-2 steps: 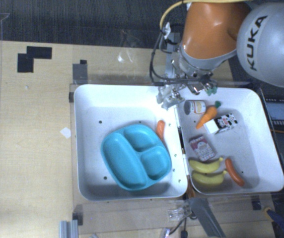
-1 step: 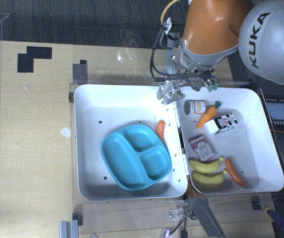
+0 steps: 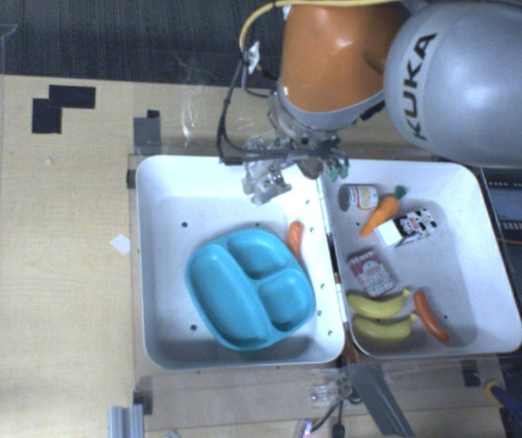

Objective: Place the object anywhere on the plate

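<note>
Camera view, arm (image 3: 443, 71) over bins, gripper (image 3: 267, 182) above plate (image 3: 247, 290)

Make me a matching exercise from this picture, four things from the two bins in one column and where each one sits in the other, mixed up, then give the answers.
Things
1. blue three-compartment plastic plate
2. orange carrot with green top
3. yellow banana
4. small orange sausage-shaped piece

Places
A. right bin, near edge
B. left bin, beside the plate's far right rim
C. left bin, middle
D. right bin, far side, tilted

Pairs: 1-C, 2-D, 3-A, 4-B
</note>
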You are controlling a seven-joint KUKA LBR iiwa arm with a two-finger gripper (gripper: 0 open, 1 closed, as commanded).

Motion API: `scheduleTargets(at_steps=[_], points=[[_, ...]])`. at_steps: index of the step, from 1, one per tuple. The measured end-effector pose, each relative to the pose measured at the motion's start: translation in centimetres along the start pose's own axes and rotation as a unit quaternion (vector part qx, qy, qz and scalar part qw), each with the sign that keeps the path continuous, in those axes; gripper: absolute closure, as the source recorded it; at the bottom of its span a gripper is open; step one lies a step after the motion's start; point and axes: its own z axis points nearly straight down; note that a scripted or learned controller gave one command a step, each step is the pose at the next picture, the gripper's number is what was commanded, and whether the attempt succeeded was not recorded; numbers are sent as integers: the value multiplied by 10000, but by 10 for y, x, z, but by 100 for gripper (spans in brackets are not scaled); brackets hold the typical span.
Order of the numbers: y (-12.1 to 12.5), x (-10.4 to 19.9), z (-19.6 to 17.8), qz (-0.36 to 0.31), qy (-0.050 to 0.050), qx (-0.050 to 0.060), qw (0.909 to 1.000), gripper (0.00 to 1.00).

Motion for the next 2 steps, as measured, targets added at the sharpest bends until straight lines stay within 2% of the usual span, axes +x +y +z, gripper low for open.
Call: scheduleTargets(at_steps=[2], points=[[1,-5,-28,-6,-124,2,9999,100]])
